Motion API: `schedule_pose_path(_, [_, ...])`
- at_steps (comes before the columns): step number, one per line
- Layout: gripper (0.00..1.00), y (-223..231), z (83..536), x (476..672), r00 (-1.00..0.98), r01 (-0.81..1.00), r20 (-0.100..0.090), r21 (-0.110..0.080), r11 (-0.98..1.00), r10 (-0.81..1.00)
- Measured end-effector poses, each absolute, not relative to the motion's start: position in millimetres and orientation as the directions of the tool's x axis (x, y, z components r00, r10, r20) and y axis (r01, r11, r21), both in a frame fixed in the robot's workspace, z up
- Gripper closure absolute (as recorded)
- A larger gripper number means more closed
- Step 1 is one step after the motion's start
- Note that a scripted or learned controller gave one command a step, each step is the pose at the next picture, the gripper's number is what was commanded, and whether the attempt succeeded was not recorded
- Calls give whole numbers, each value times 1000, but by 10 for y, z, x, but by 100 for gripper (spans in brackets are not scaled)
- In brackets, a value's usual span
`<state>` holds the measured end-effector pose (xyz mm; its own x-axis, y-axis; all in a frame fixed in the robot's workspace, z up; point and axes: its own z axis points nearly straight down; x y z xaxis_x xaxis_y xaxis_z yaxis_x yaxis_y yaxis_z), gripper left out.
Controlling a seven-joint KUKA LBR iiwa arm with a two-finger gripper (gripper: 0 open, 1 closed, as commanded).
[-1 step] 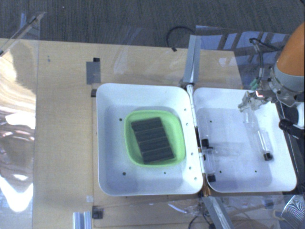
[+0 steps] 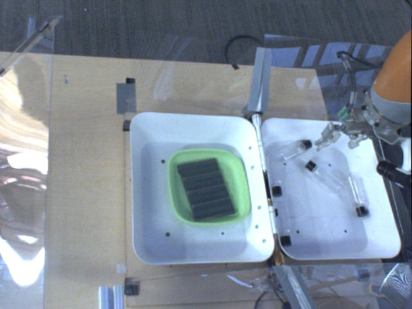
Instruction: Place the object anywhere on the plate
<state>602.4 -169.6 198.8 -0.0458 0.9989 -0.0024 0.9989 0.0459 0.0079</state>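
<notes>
Dark ribbed object (image 2: 206,189): already lying on the green plate (image 2: 176,172), left bin. Tool (image 2: 335,134): over the right bin, well apart from the plate; grip state cannot be told. Placement appears complete.

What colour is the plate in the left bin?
Light green: the square plastic plate with a dark grey ridged block on it, seen in the camera view.

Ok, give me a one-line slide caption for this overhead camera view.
Dark ridged object lying on the green plate in the left bin, arm's end effector over the right bin.
</notes>
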Motion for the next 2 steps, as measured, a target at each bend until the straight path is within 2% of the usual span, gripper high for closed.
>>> schedule_pose_path(1, [0,-2060,2946,5469,-178,984,-6,10,178,984])
schedule_pose_path(2, [0,-2062,3854,4897,-135,991,-7,12,135,991])
